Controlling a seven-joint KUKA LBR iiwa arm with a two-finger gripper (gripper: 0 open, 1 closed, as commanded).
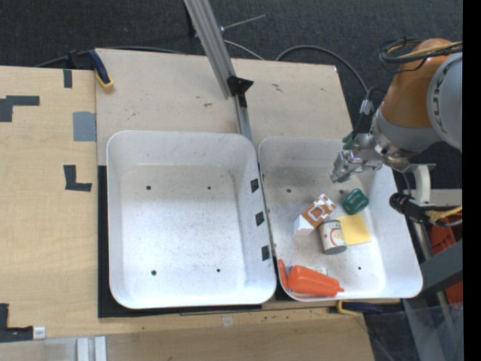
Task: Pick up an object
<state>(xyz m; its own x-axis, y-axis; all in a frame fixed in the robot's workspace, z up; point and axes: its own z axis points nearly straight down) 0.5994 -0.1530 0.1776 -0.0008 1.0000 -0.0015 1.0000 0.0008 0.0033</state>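
My gripper (342, 170) hangs over the right bin (297, 164), near its upper right part. Nothing shows between its fingers. Just below and right of it lies a small green piece (354, 199). Further down sit a yellow block (355, 229), a small round can (331, 237) and a white and orange carton (316, 214). An orange carrot-like toy (310, 280) rests at the bin's near edge.
The left bin (180, 164) stands beside the right one, with a row of black clips along the shared wall. A slanted metal rail (214, 43) rises behind the bins. Wooden bench surface surrounds both.
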